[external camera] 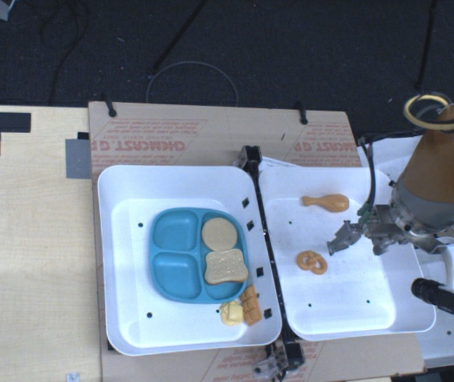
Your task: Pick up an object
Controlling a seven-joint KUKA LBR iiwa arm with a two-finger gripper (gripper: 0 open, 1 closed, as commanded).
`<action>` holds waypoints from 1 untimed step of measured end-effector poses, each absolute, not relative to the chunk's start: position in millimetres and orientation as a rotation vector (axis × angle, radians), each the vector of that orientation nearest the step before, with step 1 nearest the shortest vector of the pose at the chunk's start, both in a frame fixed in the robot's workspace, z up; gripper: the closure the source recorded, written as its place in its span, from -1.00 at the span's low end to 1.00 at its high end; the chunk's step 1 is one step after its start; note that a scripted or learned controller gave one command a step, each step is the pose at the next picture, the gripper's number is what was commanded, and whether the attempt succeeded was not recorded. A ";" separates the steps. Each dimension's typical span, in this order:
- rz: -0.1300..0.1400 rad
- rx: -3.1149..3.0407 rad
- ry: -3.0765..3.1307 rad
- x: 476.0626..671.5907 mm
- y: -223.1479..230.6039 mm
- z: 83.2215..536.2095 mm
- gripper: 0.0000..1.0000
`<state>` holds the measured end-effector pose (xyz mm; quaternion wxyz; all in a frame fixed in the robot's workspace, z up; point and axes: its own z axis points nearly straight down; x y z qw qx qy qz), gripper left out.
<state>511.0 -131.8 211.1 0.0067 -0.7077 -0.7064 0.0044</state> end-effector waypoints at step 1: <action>0.003 -2.218 -2.219 513.6 -132.0 217.2 -1.00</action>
